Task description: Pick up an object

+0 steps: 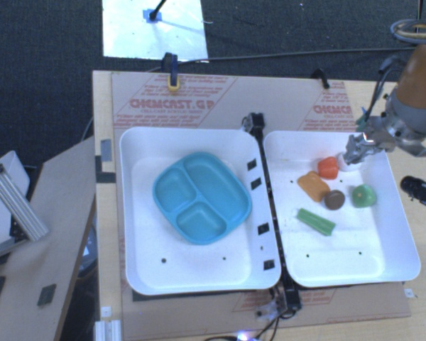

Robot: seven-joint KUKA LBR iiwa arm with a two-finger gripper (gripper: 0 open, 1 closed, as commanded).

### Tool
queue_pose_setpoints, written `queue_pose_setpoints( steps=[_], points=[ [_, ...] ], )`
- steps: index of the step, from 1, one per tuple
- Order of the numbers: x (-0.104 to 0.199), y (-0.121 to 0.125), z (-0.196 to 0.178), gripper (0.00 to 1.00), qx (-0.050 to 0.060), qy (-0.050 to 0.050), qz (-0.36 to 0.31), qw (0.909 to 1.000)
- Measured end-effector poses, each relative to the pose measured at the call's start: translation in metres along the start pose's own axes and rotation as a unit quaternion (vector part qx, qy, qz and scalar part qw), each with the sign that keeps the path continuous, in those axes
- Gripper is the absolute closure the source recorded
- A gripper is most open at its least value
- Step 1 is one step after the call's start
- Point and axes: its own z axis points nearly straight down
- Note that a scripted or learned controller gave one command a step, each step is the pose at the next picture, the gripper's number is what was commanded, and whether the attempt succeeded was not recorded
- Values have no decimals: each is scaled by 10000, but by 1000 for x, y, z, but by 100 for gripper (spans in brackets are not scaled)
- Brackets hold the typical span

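Five small pieces sit in the right bin (390, 261), and the hand (356, 150) comes in low at that bin's far edge, touching or just above the red-orange piece (328, 167). Whether the hand is open or closed cannot be told from this camera view; its tip is a grey blur and nothing is visibly gripped. Just nearer the camera than the red-orange piece lies an orange block (313, 185), then a brown round piece (334, 199), a green round piece (363, 195) beside it, and a green stick (316, 221) nearest of all. The left bin (142, 261) holds a blue divided plate (201, 197), well apart from the action. The red-orange piece looks like toy food: likely light, stiff, smooth plastic, so slippery under hard pads. Best bet is a pinch straight across its middle, clear of the orange block, which sits close enough to get nudged.
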Motion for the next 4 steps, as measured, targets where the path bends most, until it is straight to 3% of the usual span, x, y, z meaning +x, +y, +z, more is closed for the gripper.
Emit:
queue_pose_setpoints(
  steps=[4],
  points=[
    [212, 25, 26, 100, 11, 8, -14, 10000]
  ],
)
